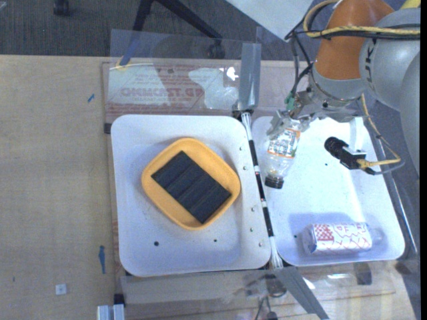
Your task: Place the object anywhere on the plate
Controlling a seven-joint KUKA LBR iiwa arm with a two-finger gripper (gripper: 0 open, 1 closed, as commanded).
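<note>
Above right bin (347, 199), tool (288, 120) gripping bottle (280, 155)

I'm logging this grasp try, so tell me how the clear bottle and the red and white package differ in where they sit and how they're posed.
The clear bottle hangs tilted at the tool, dark cap pointing down, over the right bin near the divider; the red and white package lies flat on its side near that bin's front edge. The bottle is see-through; the package is patterned. Both are on the right bin's side, neither on the yellow plate.
</note>
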